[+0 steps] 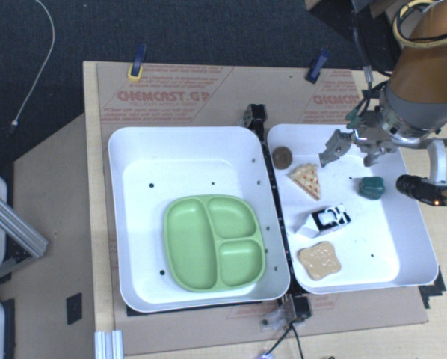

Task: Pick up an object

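The arm enters from the upper right of the frame, its orange band at the top right corner and its grey wrist below, and the gripper [354,153] hangs over the upper part of the right-hand white bin [410,274]. Its two fingers [333,149] are spread wide apart with nothing between them; one points toward the left of the bin, the other sits closer to the middle. In that bin lie several small things, each apart from the others: a round brown cookie [282,156] near the upper left corner, a triangular waffle-patterned wedge [306,179] just below and right of it, a teal green toy piece [371,188] toward the right and just below the gripper, a small black-and-white object [330,218] near the middle, and a tan slice of toy toast [318,259] at the lower left. The left-hand white bin [134,155] holds a pale green divided plate [213,241] with three compartments, lying in its lower middle. Both bins rest on a brown cardboard sheet [208,92], which has a yellow-and-blue clamp [137,64] on its upper edge at left and a blue clamp [317,66] at right.
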Available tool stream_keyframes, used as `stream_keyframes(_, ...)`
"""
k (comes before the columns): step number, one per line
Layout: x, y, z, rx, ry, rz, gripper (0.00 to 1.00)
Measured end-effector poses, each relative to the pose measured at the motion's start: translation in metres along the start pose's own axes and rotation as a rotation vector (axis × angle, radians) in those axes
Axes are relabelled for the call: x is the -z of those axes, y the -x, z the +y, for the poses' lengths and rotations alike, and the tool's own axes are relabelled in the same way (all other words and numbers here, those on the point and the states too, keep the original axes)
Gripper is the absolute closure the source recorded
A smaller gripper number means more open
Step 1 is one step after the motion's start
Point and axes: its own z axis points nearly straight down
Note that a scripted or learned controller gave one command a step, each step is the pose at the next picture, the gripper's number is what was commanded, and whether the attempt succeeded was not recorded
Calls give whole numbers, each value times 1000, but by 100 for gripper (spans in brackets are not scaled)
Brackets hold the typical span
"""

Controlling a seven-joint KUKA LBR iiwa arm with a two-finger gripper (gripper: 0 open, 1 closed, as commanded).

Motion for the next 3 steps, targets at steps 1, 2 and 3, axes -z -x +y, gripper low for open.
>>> stream_keyframes(1, 3, 0, 2, 1, 7, -1, 0)
stream_keyframes(2, -46, 1, -8, 0, 1, 1, 0)
stream_keyframes(3, -92, -3, -16, 0, 3, 0, 0)
